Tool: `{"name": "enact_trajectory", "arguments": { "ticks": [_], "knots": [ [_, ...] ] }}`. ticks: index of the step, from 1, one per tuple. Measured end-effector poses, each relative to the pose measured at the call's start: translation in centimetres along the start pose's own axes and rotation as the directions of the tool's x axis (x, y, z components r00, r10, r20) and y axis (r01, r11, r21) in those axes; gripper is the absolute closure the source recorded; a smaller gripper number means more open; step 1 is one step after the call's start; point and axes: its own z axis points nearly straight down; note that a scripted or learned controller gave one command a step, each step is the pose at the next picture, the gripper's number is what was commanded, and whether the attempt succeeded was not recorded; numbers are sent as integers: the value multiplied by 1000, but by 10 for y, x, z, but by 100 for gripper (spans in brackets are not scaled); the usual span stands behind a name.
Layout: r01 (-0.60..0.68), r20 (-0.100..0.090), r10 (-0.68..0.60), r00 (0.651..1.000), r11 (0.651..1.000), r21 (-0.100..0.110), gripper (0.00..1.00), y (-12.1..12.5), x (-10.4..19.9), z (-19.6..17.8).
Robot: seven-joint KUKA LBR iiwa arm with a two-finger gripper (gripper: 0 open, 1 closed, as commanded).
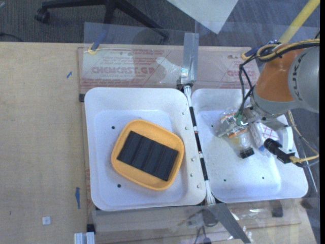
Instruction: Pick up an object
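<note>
1. Camera view looks down at a slant on a bench (pixel 35 136) of pale wood that bears two shallow white bins side by side; the left bin (pixel 101 105) sits at the frame's centre, the right bin (pixel 264 182) just beside it, their inner rims touching along a seam.
2. Left bin holds a yellow tray (pixel 121 142) with rounded corners, turned at a slight angle; a dark ribbed insert (pixel 150 155) lies inside it.
3. Grey arm (pixel 307 80) with its orange band (pixel 274 83) enters from the right of the frame and hangs over the upper part of the right bin; yellow and black cables run around it.
4. Gripper (pixel 238 122) is low over the right bin's upper middle, among wires and clear plastic; whether its claw is spread or pressed together cannot be told from this angle.
5. Small black object (pixel 247 153) lies on the right bin's floor, just below the gripper and apart from it; a clear wrapper with red lines (pixel 264 134) lies just beside it, to the upper right.
6. Office chair base (pixel 117 6) stands on grey carpet at the upper left of the frame.
</note>
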Motion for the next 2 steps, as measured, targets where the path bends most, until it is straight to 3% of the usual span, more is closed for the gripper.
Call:
{"name": "enact_trajectory", "arguments": {
  "ticks": [1, 2],
  "knots": [
    [-3, 1, 3, 1000, 1000, -3, 100, 0, -2, -10],
    [6, -3, -6, 1000, 1000, 6, 100, 72, 49, -96]
  ]
}}
